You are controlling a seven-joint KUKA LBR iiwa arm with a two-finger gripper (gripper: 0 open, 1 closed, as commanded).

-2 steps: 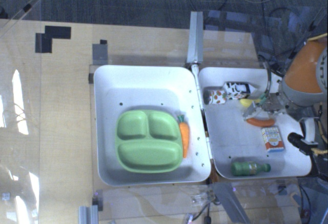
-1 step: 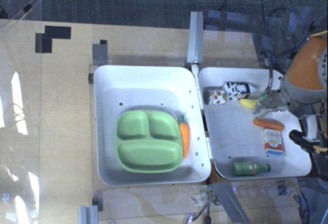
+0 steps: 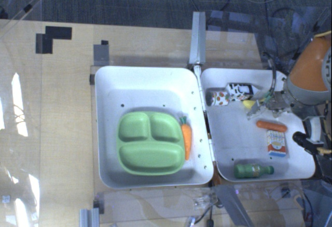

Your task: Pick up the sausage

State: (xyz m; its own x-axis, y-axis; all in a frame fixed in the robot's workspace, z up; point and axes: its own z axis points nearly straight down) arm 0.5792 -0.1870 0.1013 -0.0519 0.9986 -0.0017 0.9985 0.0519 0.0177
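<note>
The arm (image 3: 311, 72) reaches in from the right, its orange band bulging over the far-right corner of the right bin (image 3: 228, 161), and part of it is cut off by the picture's edge. Its gripper (image 3: 262, 106) hangs low over that bin's far half, a tangle of metal and cable; whether the fingers are wide or narrow cannot be told.

The sausage (image 3: 271, 126) lies flat on the bin floor just near of the gripper, apart from it. A small carton (image 3: 277, 144) lies just beside it on the near side, and a green bottle (image 3: 252, 170) lies along the near wall. A black-and-white carton (image 3: 239, 90) and a spotted cup (image 3: 219, 98) lie at the far left.

In the left bin (image 3: 104, 117) sit 1 green divided plate (image 3: 150, 143) and 1 carrot (image 3: 186, 139) touching its right edge. The worktop (image 3: 52, 117) lies left.
</note>
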